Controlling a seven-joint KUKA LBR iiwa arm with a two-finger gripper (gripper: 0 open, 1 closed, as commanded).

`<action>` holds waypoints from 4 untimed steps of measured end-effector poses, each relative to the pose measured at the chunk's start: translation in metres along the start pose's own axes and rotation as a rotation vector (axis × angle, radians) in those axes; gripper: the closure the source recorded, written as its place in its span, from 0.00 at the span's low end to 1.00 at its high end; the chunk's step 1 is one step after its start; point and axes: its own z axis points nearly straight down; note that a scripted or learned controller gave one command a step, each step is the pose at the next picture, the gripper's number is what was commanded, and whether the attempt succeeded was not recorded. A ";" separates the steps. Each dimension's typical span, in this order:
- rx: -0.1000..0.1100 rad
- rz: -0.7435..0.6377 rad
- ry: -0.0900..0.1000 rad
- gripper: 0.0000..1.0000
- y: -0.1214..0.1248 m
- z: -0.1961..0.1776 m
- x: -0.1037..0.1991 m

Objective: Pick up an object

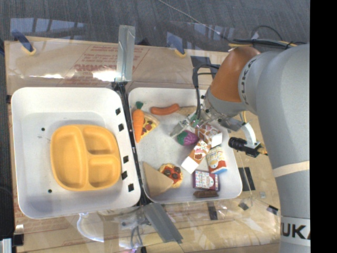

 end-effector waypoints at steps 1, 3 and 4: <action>0.000 -0.012 0.000 1.00 0.003 -0.011 0.002; 0.003 -0.152 0.004 1.00 -0.109 -0.059 0.031; -0.005 -0.790 -0.004 1.00 -0.066 -0.036 0.013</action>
